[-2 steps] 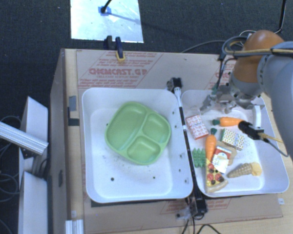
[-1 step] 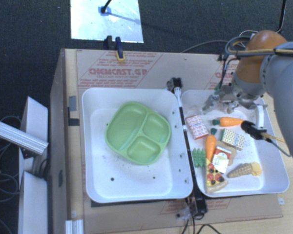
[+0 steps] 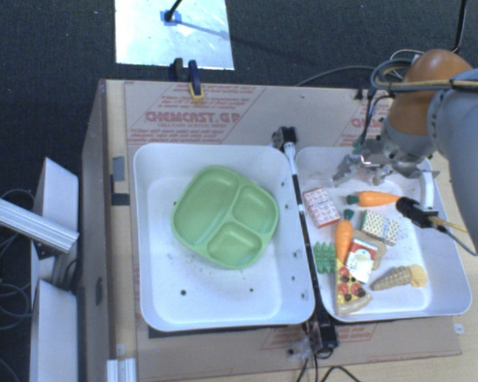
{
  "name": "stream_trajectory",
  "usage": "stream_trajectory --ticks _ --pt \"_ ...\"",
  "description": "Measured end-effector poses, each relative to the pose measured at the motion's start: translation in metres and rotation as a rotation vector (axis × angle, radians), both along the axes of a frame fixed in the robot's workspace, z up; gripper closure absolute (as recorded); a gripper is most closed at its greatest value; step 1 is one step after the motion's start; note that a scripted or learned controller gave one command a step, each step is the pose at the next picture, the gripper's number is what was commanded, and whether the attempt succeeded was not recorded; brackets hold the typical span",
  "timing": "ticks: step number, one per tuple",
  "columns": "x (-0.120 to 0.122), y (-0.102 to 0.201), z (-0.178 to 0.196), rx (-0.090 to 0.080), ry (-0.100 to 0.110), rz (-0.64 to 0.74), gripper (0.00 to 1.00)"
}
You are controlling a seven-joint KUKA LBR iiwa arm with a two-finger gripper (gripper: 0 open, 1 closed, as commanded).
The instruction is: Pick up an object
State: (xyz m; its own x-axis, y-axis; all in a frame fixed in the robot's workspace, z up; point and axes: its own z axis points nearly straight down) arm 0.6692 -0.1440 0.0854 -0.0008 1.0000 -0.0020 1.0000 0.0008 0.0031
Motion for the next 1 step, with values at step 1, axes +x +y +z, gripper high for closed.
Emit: stream_trajectory --ticks 1 --pt "-0.0001 0.023 -0.0006 0.002 0.001 0.004 0.0"
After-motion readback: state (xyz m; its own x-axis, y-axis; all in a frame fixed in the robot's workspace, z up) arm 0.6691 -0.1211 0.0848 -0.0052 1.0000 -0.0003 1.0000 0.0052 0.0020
